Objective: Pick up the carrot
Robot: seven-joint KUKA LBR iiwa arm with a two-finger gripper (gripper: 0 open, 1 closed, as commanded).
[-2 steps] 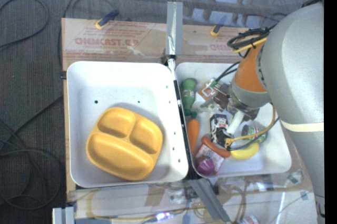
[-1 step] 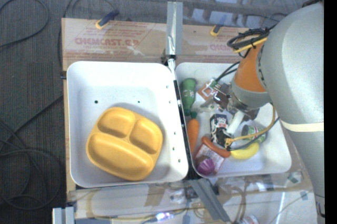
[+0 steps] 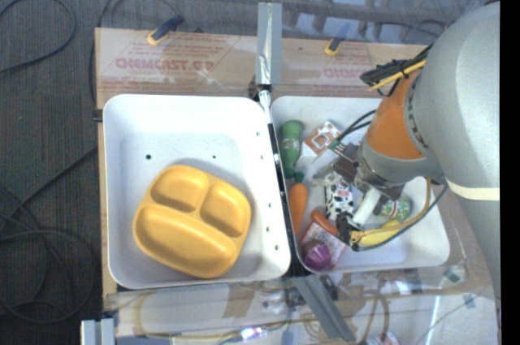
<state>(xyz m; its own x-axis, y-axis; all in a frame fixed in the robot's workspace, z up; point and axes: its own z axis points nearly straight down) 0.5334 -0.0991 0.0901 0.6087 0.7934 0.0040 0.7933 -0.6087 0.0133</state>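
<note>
Carrot (image 3: 297, 204) is still lying unpicked in the right bin (image 3: 422, 254) just beside its left wall, while the gripper (image 3: 348, 209), grip state unclear, is hovering right of it.

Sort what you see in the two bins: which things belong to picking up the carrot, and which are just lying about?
Belongs to the job:
carrot, in the right bin
gripper, low over that bin

Just lying about:
yellow divided tray, in the left bin
green vegetable
purple round item
banana
</note>
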